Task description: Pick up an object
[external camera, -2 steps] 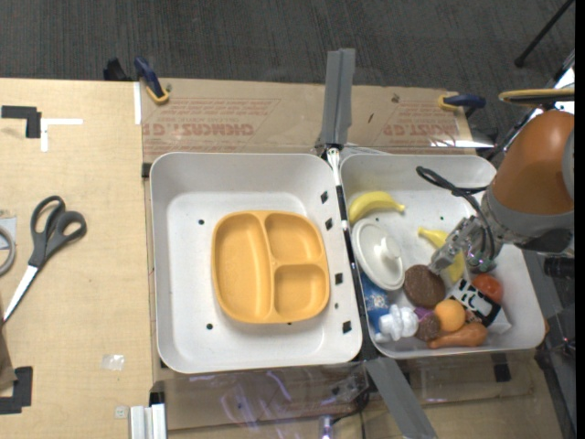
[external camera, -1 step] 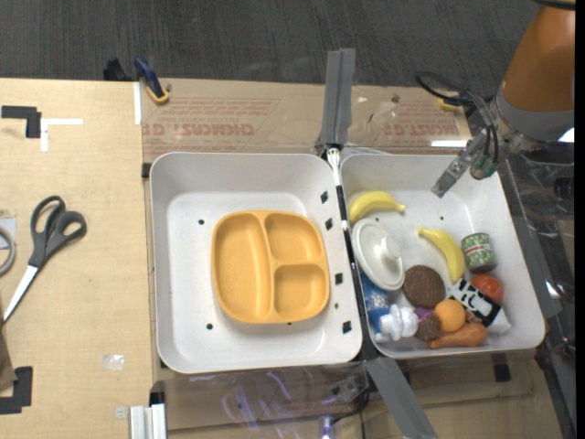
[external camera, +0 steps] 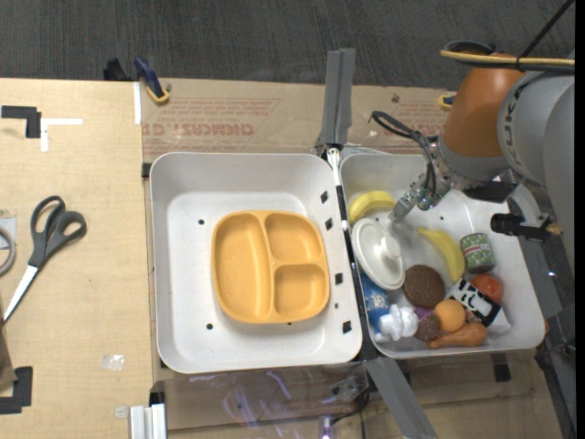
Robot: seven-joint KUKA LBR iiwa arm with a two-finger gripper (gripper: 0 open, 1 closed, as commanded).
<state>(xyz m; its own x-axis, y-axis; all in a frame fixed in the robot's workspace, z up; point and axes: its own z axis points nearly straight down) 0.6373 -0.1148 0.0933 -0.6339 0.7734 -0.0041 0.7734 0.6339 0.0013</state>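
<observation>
Pale wooden tabletop [external camera: 73, 337], two white bins. Gripper [external camera: 403, 210] low in the right bin [external camera: 521, 337], its opening impossible to tell. White dish [external camera: 378, 254] just below-left; one banana [external camera: 370, 203] beside it leftward, another banana [external camera: 446, 251] down-right. Yellow divided plate [external camera: 271, 266] far left.

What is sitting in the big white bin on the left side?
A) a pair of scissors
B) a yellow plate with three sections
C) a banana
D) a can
B: the left bin holds a yellow divided plate with three sections, while the scissors lie outside on the bench and the banana and can are in the right bin.
</observation>
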